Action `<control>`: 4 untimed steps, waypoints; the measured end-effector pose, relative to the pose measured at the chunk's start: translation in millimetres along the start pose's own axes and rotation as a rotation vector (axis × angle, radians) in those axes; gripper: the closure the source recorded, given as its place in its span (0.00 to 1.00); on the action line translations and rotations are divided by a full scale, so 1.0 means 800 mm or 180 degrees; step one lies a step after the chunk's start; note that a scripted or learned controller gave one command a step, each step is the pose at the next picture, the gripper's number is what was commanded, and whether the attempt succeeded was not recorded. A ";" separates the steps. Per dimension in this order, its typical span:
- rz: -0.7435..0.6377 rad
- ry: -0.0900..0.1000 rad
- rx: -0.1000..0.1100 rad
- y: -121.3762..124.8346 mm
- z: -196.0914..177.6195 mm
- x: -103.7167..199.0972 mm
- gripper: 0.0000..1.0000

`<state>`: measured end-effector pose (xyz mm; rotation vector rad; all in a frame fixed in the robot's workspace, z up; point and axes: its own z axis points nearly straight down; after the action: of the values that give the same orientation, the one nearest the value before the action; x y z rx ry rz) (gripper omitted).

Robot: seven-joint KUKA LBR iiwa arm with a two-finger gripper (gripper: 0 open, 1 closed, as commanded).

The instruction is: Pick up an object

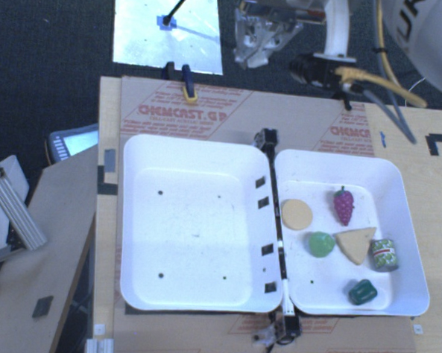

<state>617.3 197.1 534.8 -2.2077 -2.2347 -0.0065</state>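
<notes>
The right bin (pixel 409 221) holds several small objects. A tan round disc (pixel 296 214) lies near its left wall, with a purple bunch of grapes (pixel 343 205) to the right of it. A green ball (pixel 321 244) touches a pale yellow cheese wedge (pixel 356 244). A small can with a red, white and green label (pixel 384 254) lies on its side at the right. A dark green piece (pixel 362 292) sits near the front. My gripper (pixel 252 56) hangs high beyond the bins' far edge, well away from all of them, with nothing visibly in it.
The left bin (pixel 130 204) stands beside the right one, joined by a black-clipped divider (pixel 270 220). Both rest on a cardboard sheet (pixel 210 115). A shiny metal plate (pixel 168 25) lies at the back left. Yellow and grey cables (pixel 383 85) trail at the back right.
</notes>
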 end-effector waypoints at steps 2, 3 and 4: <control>0.0037 -0.0013 0.0010 0.060 0.048 0.045 1.00; 0.0016 -0.0007 0.0016 -0.028 0.074 0.048 1.00; 0.0020 0.0001 -0.0016 -0.008 -0.005 0.047 1.00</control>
<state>610.5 234.4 539.0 -2.2170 -2.2304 -0.0125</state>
